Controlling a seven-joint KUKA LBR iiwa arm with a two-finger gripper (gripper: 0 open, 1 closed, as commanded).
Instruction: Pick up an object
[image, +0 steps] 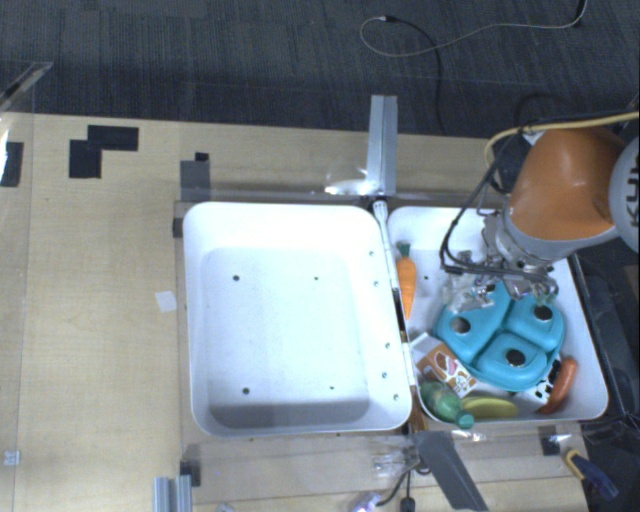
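One gripper (500, 290) hangs beneath the grey arm (625, 190) and its orange band (565, 185), low over the right bin (590, 395); whether it is apart or together cannot be told, since the metal parts blur against the white floor and the blue object below. No object is seen clamped in it.

Directly under and just beside the gripper lies a blue plastic toy (505, 338) with four lobes, each bearing a dark round hole; it occupies the middle of the right bin. At the bin's left wall, an orange carrot (406, 283) with a green top lies lengthwise, apart from the blue toy. Near the front wall a cluster of small items sits close together: a brown-and-white patterned carton (447, 368), a green bottle-like piece (444, 402), and a yellow banana (490, 407), the last touching the lower edge of the blue toy. At the bin's front right corner a reddish sausage-shaped piece (563, 382) leans beside a small black-and-white item (541, 390).

The left bin (195, 320) adjoins the right one across a shared divider. Both rest on a pale wooden surface (90, 330) carrying black tape marks (100, 150). A thin cable (420, 40) loops on the dark floor beyond.
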